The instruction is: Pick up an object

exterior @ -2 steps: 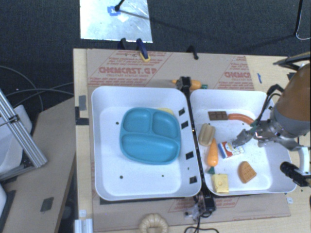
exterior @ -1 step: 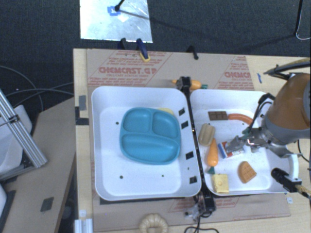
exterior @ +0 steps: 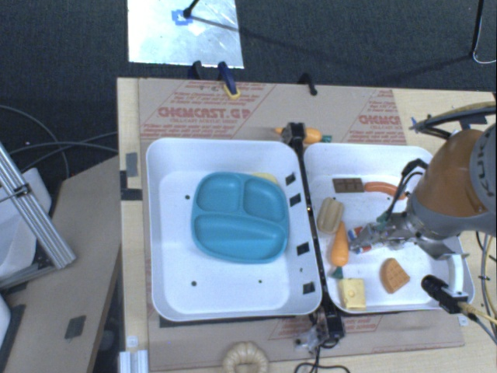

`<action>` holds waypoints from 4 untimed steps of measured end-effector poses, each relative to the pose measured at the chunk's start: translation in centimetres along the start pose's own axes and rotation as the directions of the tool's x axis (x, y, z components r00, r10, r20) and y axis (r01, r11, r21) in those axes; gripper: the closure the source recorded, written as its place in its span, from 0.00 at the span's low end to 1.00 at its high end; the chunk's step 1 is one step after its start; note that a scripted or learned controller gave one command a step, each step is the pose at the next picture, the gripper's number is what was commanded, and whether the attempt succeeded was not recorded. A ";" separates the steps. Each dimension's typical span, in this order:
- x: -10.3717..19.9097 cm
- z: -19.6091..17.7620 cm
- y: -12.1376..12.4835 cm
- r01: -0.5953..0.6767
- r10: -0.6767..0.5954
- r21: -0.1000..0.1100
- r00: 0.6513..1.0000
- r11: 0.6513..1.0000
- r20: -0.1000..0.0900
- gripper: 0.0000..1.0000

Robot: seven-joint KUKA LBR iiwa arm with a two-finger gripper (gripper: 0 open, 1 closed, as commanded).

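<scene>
Gripper [exterior: 359, 238] hung low in right bin [exterior: 353, 155], couldn't tell if spread or pinching. Carrot [exterior: 339, 246] lay just left of it, maybe touching. Bread bit [exterior: 329, 215] close behind. Gripper might bump carrot away, grab nothing.

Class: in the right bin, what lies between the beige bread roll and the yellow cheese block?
The orange carrot lies between roll and cheese, per the camera view.

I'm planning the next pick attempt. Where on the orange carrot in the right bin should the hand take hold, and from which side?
Probably across the carrot at its thick middle, coming straight down from above. It lies flat, its long axis running roughly up and down the view, so fingers closing across its width fit best. The beige piece sits close at its upper end and the hand is just right of it.
</scene>
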State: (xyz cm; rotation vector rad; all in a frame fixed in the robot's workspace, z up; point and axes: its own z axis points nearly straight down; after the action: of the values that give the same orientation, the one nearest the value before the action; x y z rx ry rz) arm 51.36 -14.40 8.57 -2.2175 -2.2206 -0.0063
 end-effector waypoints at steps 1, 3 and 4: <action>-0.1 -1.4 0.2 0.000 0.000 -0.008 1.000 1.000 0.003 1.00; -1.1 -14.0 0.7 0.003 -0.003 -0.008 1.000 1.000 0.008 1.00; -1.1 -13.9 0.8 0.003 -0.003 -0.002 1.000 1.000 0.006 1.00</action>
State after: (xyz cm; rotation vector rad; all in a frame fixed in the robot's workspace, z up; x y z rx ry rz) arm 52.20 -15.56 22.45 -2.2187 -2.2276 -0.0025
